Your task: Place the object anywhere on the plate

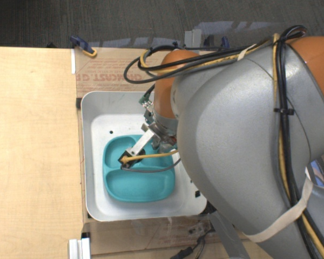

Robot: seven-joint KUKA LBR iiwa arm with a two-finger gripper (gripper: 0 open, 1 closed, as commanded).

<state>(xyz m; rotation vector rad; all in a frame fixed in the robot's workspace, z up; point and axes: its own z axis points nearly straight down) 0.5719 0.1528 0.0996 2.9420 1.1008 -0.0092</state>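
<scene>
The plate (143, 190) is teal, the bin (114, 124) white, the arm (232, 144) grey.

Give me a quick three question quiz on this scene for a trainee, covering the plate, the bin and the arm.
1. True or false: the teal plate lies inside the white bin.
2. Pick one. The plate is: A, round with one flat well; B, split by a ridge into compartments; C, covered by a lid.
3. Fill the gap: the band on the grey arm is ___ in colour.

Key: 1 true; 2 B; 3 orange.
</scene>
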